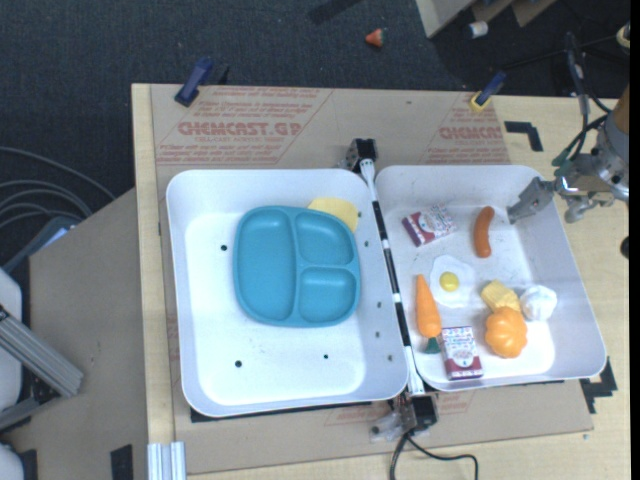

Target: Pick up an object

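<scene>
The right bin (pixel 570 268) holds several toy foods. Among them are a sausage (pixel 483 231), a red and white carton (pixel 428 225), a fried egg (pixel 450 279) and a carrot (pixel 427 310). A yellow cheese block (pixel 498 295), a white piece (pixel 539 301), an orange fruit (pixel 506 333) and a second carton (pixel 460 352) lie nearer the front. My gripper (pixel 552 205) hangs over the bin's far right corner, right of the sausage. It stands open with nothing between its fingers (pixel 527 202).
The left bin (pixel 200 348) holds a blue divided plate (pixel 296 265) with a yellow piece (pixel 335 211) behind it. A dark divider (pixel 385 268) runs between the bins. Cardboard (pixel 250 128) lies under both bins, with clamps (pixel 195 80) at the far edge.
</scene>
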Motion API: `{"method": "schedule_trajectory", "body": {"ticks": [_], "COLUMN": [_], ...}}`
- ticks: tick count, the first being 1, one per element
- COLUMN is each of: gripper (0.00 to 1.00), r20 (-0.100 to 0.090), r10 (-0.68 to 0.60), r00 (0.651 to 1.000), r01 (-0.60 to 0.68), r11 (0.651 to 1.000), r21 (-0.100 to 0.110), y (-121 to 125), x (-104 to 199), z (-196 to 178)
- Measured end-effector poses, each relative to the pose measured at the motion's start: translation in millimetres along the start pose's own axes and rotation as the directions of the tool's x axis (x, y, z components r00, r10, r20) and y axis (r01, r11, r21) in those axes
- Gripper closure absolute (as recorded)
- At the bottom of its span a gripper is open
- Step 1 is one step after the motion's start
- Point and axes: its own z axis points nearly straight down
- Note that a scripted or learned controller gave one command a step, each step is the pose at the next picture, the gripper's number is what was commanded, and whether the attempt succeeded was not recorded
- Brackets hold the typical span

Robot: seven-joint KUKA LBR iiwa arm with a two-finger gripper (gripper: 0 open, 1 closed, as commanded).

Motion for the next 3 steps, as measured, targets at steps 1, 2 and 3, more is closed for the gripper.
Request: {"method": "schedule_trajectory", "body": {"ticks": [1, 2, 3], "gripper": [0.00, 1.00, 1.00], "r20": [0.000, 0.001, 0.000], "r10": [-0.001, 0.000, -0.001], "r00": [1.000, 1.000, 1.000], "r01": [0.001, 0.001, 0.001], "r11": [1.000, 1.000, 1.000], "r21": [-0.001, -0.002, -0.002], "y": [9, 9, -12], "x": [24, 24, 84], "z": [132, 122, 23]}}
